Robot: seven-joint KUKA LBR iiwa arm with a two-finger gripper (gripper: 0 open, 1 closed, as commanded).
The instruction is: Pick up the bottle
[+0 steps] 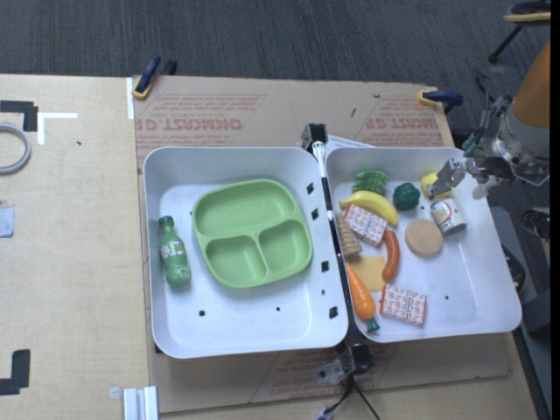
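Green bottle [174,252] lying in the left bin [236,335], along its left wall, cap end pointing away from the camera, just beside the green divided plate [252,232] but not touching it as far as can be told. Nothing is gripping it.

Arm [529,121] reaching in from the right edge, wrist sitting over the far right corner of the right bin [490,304]. Claw [451,177] hanging above the clutter there, near a small tin can [448,216] and a yellow item [429,183] at the bin's back. Cannot tell from this angle whether the claw is apart or together; it is small and partly lost against the toys. Nothing is visibly lodged in it.

Right bin is carrying toy food: banana [371,204], carrot [360,293], sausage [390,255], a round tan cookie [423,237], a dark green broccoli piece [405,196], two red-and-white packets [403,305].

Progress, as a judgement: the pick is not begun in any useful sense. Bottle and claw are sitting well apart, in different bins, with the divider [325,226] and the plate between them. Left to do: crossing over to the left bin, lining up across the bottle's narrow body, descending, closing, lifting. The bin wall crowding the bottle's left side is looking like the main nuisance for finger clearance.
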